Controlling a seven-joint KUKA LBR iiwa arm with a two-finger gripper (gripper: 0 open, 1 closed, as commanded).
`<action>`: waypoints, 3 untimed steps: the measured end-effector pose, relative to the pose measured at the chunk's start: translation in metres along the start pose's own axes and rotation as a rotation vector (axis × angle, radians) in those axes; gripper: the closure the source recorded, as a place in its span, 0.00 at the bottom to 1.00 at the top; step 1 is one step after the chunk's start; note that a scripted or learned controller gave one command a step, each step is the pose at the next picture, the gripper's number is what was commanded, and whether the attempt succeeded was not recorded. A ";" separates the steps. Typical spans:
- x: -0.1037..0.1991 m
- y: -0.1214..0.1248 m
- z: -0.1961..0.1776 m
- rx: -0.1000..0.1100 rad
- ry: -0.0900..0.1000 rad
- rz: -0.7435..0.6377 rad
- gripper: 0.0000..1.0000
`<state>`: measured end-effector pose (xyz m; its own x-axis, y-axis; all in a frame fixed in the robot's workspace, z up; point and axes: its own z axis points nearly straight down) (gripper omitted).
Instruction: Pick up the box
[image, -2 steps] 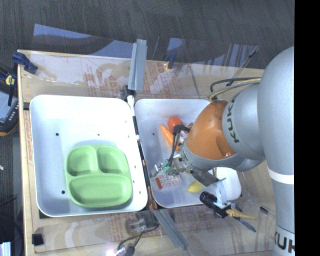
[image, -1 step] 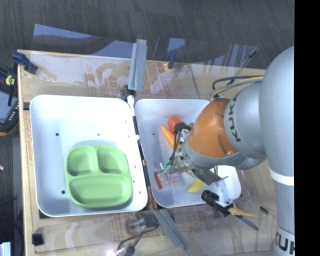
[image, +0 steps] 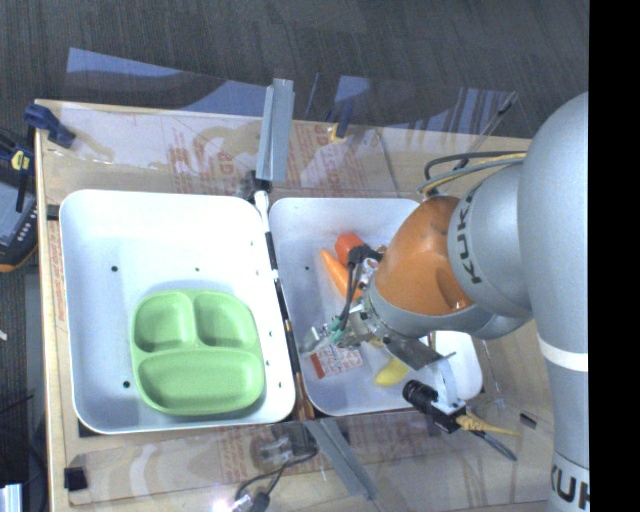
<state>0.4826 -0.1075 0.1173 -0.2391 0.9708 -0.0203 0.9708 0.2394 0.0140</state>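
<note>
The claw (image: 338, 335) is parked low in the right bin (image: 300, 300), right over the small white box with red print (image: 338, 362), but whether it's apart or clamped can't really be made out. A green divided tray (image: 197, 352) is sat in the left bin (image: 100, 240), with some orange bits (image: 340, 258) tucked behind the arm.

Only readable stuff is the KUKA branding on the arm (image: 520, 250): "KU" on the grey part beside the orange band, and "KU" again down near the right edge. The box (image: 338, 360) has red print, way too small to read
</note>
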 end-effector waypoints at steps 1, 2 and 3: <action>0.002 -0.004 0.020 0.005 0.004 0.130 0.00; 0.005 -0.001 0.010 0.006 0.013 0.120 1.00; 0.054 0.050 -0.142 0.018 0.020 0.287 1.00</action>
<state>0.5158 -0.0408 0.2591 0.0449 0.9990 0.0014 0.9990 -0.0449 -0.0017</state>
